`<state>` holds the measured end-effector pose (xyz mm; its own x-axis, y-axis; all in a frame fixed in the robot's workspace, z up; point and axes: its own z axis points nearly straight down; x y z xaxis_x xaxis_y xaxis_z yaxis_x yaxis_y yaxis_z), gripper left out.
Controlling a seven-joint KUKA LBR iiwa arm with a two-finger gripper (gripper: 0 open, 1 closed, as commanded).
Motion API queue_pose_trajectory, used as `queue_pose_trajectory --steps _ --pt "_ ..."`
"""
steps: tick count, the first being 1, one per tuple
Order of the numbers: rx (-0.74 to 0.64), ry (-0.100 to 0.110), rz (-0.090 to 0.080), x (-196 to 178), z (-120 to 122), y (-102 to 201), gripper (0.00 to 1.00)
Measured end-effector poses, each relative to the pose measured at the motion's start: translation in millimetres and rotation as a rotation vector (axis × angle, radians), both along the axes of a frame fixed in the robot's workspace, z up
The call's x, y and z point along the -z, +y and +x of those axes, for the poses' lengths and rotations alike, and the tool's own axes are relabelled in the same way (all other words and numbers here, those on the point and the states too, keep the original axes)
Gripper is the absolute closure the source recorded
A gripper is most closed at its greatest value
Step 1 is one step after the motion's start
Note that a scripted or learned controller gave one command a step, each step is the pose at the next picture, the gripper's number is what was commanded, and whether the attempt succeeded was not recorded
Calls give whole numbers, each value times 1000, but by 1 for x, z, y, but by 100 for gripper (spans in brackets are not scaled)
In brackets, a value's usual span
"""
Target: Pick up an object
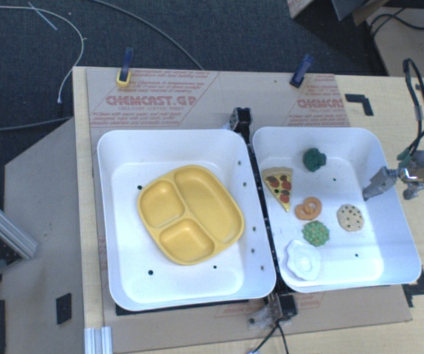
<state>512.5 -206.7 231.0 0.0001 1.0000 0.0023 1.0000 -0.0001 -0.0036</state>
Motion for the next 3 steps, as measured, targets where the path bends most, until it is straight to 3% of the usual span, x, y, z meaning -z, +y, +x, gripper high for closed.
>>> queue_pose_trajectory --steps 2,3 --pt "0 1 1 103 9 -3 0" --pt "-1 -5 -1 89 10 -3 100"
